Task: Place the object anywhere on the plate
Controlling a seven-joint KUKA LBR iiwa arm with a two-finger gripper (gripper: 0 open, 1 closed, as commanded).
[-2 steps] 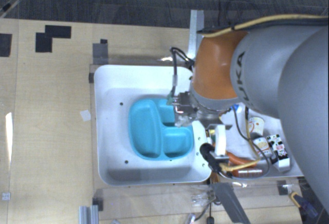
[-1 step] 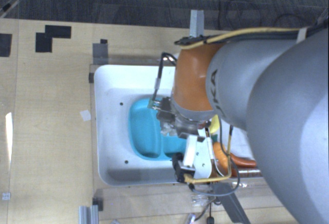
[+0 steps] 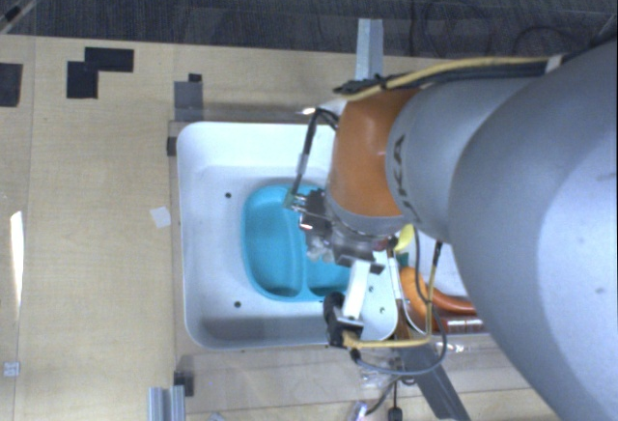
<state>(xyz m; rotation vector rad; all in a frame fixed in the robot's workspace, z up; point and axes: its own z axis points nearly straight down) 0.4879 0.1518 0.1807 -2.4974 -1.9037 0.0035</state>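
Target looks like the orange object (image 3: 442, 299), a rounded, curved piece lying to the view-right of the claw (image 3: 315, 224) and a bit nearer the view's bottom edge, mostly hidden under the arm (image 3: 502, 178). What it rests on can't be made out. Judging by the smooth, glossy skin: probably light moulded plastic or rubber, stiff enough to pinch, likely slippery on the curve. Best grasp is across the narrow width at mid-length, not at a tapering end, though the ends are covered so the shape is a guess. The claw hangs over the blue plate (image 3: 270, 245), which spreads from beneath it out to view-left and sits inside the white bin (image 3: 208, 216). The wrist blocks the claw from above: how far open it is, can't tell. Nothing is seen held in it, and whether it touches the plate is unclear. The object is not on the plate.
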